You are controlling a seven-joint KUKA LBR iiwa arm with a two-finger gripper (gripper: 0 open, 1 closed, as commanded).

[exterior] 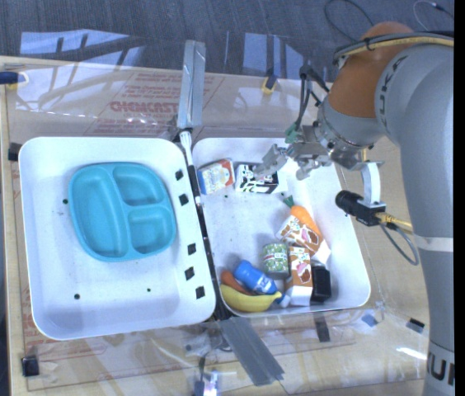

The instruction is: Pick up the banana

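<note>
The yellow banana (247,300) lies curved along the near wall of the right bin (349,246). A blue item (257,277) and an orange piece (231,280) rest partly over it. My gripper (282,160) hangs over the far end of the same bin, just right of a black-and-white carton (255,180). It is well away from the banana, with nothing seen in it. The grey arm with its orange band (364,81) reaches in from the upper right.
The right bin also holds a small milk carton (216,176), a carrot (302,218), a patterned box (302,236), a green can (275,258) and a black object (321,283). The left bin (43,287) holds a turquoise divided plate (124,209).
</note>
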